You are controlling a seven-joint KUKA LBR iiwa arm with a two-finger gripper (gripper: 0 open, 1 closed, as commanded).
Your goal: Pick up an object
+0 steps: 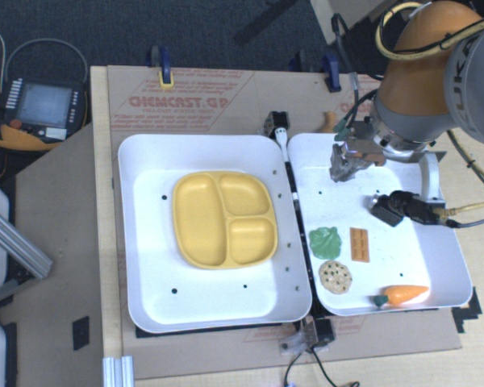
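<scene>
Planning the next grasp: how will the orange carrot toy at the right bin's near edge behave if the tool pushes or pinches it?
The orange carrot toy with a green tip is tapered and rounded, so a push would probably roll or pivot it. It looks like smooth plastic, so it is likely stiff, light and somewhat slippery. It lies by the white right bin's rim, which may crowd the two-finger tool.

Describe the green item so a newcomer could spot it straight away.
Look at the right-hand white bin, the one under the arm. Along its left side, beside the divider between the bins, lies the green leafy piece, just above the round speckled cookie and left of the orange rectangular cracker. It alone is green and crinkled.
</scene>
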